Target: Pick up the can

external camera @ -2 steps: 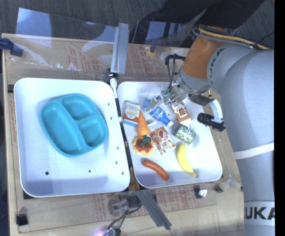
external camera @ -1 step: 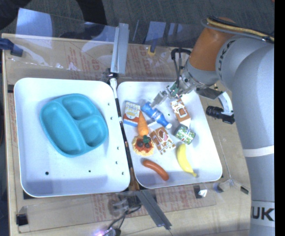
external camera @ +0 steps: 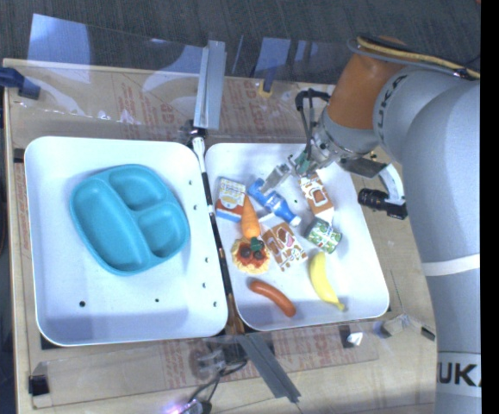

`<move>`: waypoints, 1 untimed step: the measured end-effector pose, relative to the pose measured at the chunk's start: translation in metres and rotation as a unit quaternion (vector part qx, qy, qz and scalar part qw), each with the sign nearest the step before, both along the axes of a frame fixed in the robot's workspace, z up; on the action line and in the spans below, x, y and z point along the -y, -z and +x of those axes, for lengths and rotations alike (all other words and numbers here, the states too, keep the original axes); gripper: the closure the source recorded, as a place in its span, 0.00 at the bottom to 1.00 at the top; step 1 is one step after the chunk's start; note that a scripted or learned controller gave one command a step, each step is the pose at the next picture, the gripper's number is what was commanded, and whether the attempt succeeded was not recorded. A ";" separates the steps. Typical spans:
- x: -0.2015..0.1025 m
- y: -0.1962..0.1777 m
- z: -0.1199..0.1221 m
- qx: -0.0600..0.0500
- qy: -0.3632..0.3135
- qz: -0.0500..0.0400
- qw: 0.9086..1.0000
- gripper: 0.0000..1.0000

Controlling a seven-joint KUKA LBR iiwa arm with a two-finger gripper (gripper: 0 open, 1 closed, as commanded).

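Camera view is showing the can (external camera: 324, 235) lying on its side in the right bin (external camera: 365, 270), at about four o'clock from the bin's middle; it is green with a white and dark label. One gripper (external camera: 294, 167) is hanging over the bin's twelve o'clock part, well apart from the can; whether it is spread or closed, I cannot tell. Beside the can I am counting one banana (external camera: 323, 281), one carrot (external camera: 249, 218), one sausage (external camera: 272, 297) and three small cartons. One blue divided plate (external camera: 129, 216) is sitting in the left bin (external camera: 46, 304). Both bins are resting on the tabletop (external camera: 94, 110).
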State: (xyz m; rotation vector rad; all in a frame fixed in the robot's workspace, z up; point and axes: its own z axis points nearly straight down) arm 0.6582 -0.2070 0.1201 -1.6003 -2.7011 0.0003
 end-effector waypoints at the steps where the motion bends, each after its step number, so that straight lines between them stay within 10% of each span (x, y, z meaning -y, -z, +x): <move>1: -0.001 -0.011 0.001 0.001 -0.002 0.000 1.000 1.00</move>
